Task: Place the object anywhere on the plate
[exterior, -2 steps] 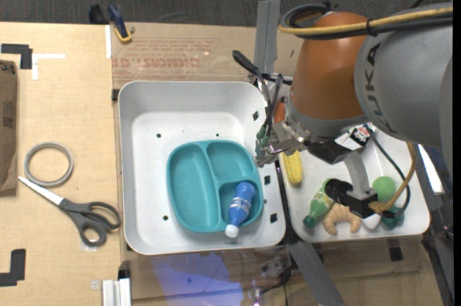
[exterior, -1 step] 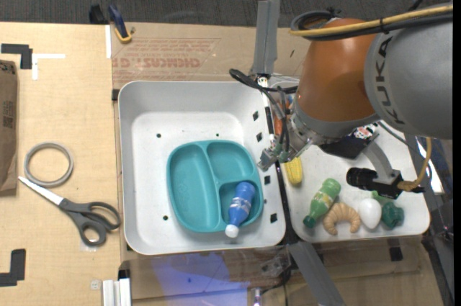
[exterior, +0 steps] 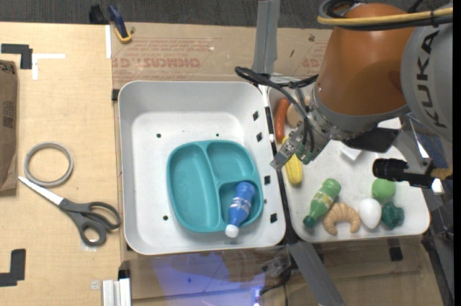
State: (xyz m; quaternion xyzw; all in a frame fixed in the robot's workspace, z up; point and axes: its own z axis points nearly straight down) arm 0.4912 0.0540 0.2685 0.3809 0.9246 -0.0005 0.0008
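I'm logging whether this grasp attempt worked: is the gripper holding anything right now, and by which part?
It cannot be told. The gripper hangs right above the corn in the right bin, but no object shows between its tips.

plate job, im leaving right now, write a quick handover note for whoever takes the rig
Gripper: low over the right bin's left edge, just above the corn; finger state unreadable.
Plate: teal, divided, in the left bin.
Done: a blue bottle already lies in the plate's lower right compartment.
Right bin contents: corn, green bottle, croissant, white egg, other small items.
Left: confirm whether another pick is intended.
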